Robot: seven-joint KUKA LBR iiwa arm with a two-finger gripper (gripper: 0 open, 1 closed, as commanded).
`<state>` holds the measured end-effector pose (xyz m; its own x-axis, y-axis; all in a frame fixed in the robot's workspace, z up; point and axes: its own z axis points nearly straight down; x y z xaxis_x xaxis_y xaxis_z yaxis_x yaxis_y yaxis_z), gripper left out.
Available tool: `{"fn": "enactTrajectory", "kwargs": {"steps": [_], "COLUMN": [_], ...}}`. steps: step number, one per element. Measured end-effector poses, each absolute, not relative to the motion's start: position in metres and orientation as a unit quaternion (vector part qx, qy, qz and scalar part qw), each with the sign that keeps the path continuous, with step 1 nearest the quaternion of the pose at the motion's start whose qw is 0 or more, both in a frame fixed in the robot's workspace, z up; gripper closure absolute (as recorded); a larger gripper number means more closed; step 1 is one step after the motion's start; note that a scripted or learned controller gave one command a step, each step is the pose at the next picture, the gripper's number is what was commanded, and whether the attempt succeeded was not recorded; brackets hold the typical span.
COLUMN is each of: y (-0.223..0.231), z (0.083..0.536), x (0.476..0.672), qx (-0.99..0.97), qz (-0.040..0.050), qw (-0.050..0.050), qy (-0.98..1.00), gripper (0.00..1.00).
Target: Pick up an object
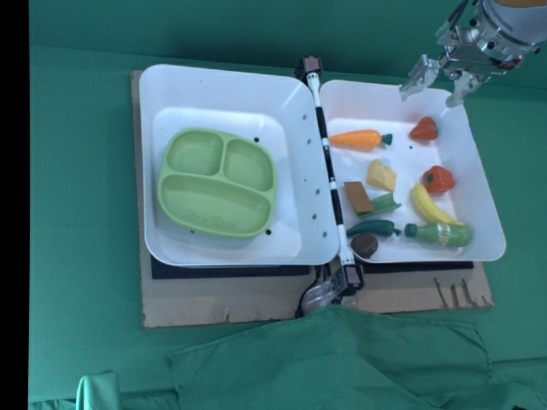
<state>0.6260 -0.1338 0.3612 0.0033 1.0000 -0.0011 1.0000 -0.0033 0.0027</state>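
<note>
While spread, claw above bin's far rim

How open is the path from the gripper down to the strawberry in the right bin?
Probably open, so yes. The gripper hangs with fingers spread above the right bin's far edge, and the strawberry lies just below it, apart from the carrot and tomato, with nothing over it.

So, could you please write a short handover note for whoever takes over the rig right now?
Gripper: jaws open, holding nothing, above the far edge of the right bin.
Right bin: carrot, strawberry, tomato, cheese wedge, banana, green bottle and a few smaller items.
Left bin: a green divided plate.
Done: nothing picked.
Left: descend, close on one object, lift. The strawberry lies nearest.
</note>
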Motion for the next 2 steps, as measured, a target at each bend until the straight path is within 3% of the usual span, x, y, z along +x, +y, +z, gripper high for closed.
{"fn": "enactTrajectory", "kwargs": {"steps": [1,2], "y": [-0.135,-0.178], "z": [0.375,0.359], "x": [0.627,0.648], "qx": [0.709,0.709], "qz": [0.0024,0.0004], "qw": [0.005,0.005], "qy": [0.705,0.705], "gripper": [1.0,1.0]}}
